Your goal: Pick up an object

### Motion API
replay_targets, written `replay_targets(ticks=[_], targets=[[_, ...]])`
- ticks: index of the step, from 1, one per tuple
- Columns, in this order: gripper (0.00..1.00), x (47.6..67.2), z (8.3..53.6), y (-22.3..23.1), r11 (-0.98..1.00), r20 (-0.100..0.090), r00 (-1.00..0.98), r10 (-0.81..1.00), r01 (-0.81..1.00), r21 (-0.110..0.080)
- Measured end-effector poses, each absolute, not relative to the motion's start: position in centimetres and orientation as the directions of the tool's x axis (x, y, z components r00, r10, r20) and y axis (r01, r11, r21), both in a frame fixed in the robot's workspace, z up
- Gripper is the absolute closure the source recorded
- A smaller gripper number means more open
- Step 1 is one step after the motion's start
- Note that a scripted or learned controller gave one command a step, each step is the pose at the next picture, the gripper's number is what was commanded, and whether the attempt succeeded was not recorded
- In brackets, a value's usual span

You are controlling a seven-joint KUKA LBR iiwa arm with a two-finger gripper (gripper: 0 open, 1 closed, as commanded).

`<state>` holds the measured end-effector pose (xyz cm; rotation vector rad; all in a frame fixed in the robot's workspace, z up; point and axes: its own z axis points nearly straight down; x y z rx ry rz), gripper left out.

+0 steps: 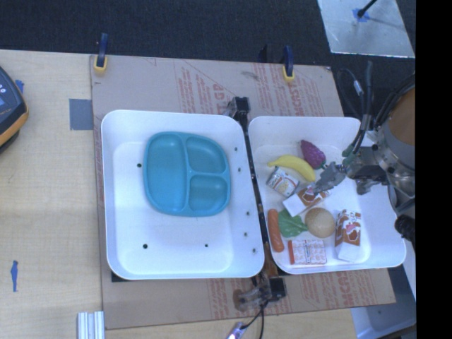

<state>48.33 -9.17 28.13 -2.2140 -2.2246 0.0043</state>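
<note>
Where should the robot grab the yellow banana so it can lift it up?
Best across the middle of the banana, coming straight down from above. It lies flat in the right bin, long and thin, so the pincer could probably close across its narrow width. The purple fruit and a small packet crowd its sides, so a sideways approach looks harder.

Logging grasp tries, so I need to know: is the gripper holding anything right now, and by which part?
It cannot be told. The gripper hangs low in the right bin, close above the banana and a small packet.
</note>
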Motion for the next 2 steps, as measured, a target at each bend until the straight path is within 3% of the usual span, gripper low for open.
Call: replay_targets(ticks=[1,2], targets=[[0.00,54.5,17.3,-12.2,0.004,-0.001,-0.004,1.000,1.000,-0.006],[0.00,57.3,10.7,-12.5,0.004,-0.002,-0.004,1.000,1.000,-0.001]])
